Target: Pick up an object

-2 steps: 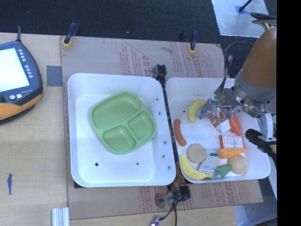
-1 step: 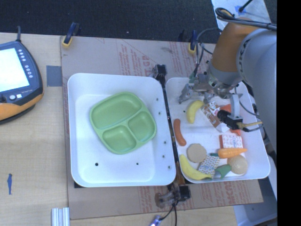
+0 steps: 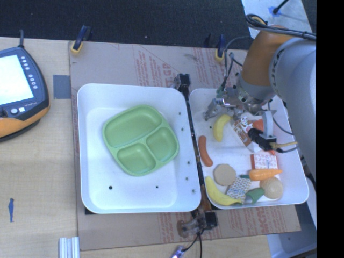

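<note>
My gripper (image 3: 222,109) hangs low over the far left part of the right bin (image 3: 290,198), fingers spread open with nothing between them. Just below it lies a small yellow banana (image 3: 220,128). Beside that are a red sausage (image 3: 205,150) and a printed snack packet (image 3: 243,129). Further forward in the same bin are a round cookie (image 3: 224,174), a larger banana (image 3: 219,195), a carrot (image 3: 264,173), a red and white box (image 3: 263,160) and a pale round ball (image 3: 272,188). The arm hides the bin's far right corner.
The left bin (image 3: 97,192) holds a green divided plate (image 3: 141,140). A teach pendant (image 3: 16,93) lies on the bench at the far left. Clamps (image 3: 79,39) sit along the board's back edge. A black bracket (image 3: 184,81) stands between the bins.
</note>
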{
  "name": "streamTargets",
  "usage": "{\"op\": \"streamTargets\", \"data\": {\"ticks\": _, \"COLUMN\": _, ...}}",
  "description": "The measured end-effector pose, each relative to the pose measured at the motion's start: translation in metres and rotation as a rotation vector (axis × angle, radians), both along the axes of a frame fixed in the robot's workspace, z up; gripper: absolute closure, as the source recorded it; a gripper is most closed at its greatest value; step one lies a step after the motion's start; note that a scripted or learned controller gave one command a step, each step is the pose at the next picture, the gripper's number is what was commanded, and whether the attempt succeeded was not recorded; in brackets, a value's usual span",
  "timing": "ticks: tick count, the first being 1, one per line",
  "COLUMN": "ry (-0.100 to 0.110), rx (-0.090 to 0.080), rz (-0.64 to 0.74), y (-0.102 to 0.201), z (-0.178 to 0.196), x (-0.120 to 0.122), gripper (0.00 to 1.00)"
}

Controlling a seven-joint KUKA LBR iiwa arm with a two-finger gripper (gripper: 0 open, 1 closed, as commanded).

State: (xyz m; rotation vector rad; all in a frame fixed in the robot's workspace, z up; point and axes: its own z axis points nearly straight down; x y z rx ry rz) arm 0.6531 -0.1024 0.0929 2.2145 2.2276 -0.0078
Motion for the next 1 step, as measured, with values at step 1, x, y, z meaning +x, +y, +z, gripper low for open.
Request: {"op": "streamTargets", "data": {"ticks": 1, "ry": -0.001, "rx": 0.002, "rz": -0.002, "y": -0.0039, "z": -0.0004, "x": 0.0035, "gripper": 0.00}}
